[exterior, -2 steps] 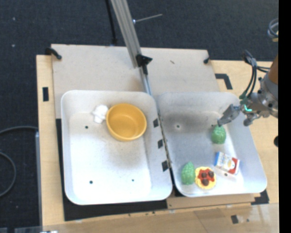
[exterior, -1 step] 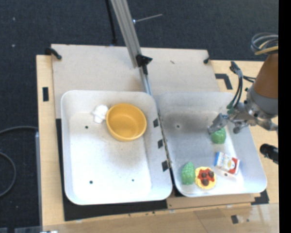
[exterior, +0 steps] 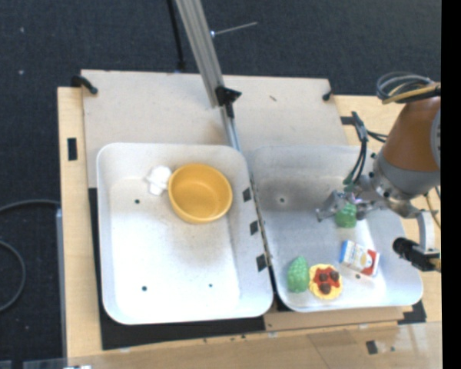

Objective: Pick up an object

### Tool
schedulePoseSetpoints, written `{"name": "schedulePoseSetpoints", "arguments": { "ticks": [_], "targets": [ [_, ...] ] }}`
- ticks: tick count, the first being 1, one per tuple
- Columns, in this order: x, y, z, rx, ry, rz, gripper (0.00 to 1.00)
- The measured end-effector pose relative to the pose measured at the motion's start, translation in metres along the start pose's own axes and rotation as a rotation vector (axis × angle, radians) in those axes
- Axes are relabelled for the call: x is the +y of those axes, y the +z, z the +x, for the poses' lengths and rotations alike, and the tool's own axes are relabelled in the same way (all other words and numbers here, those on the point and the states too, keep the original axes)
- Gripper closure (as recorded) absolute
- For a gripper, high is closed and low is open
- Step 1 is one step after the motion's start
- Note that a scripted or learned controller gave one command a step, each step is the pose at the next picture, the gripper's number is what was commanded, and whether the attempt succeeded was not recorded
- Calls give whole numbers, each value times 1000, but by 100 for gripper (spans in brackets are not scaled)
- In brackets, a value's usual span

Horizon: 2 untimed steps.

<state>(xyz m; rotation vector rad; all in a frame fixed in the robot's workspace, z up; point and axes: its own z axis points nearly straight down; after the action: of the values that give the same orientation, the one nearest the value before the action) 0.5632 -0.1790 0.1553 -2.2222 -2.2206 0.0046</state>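
Arm: grey KUKA arm [exterior: 411, 148] with an orange band reaches in from the right and bends down over the right bin.
Hand: the hand [exterior: 343, 210] sits low in the upper middle of the right bin, its fingers closed around a small green object.
Green object: the small green object [exterior: 345, 217] shows between the fingers, just beside the grey metal of the wrist; whether it rests on the bin floor or hangs above it, I cannot tell.
Right bin: the shallow white right bin [exterior: 292, 175] carries three more things along its near edge.
Green toy: a leafy green piece [exterior: 297, 274] lies near the lower left corner of the right bin, close to the wall shared with the left bin.
Plate toy: a small yellow disc with red and dark bits [exterior: 326, 280] lies just beside the green toy, on its right.
Carton: a small white carton with red and blue print [exterior: 359, 257] lies tilted, up and to the right of the disc, below the hand and apart from it.
Left bin: the white left bin [exterior: 169, 283] holds a yellow bowl [exterior: 200, 193] upright near its far edge.
White lump: a small white object [exterior: 158, 178] touches the bowl's left side.
Desk: the pale wooden desk [exterior: 73, 229] bears both bins side by side.
Pole: a metal pole [exterior: 203, 44] slants from the top down to the gap between the bins.
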Motion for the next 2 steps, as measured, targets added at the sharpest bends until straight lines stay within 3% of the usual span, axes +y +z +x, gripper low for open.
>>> {"name": "schedulePoseSetpoints", "arguments": {
  "ticks": [1, 2],
  "targets": [
    [-1, 53, -2, -1, 1, 2, 0],
    [1, 39, -2, 0, 4, -7, 100]
  ]
}}
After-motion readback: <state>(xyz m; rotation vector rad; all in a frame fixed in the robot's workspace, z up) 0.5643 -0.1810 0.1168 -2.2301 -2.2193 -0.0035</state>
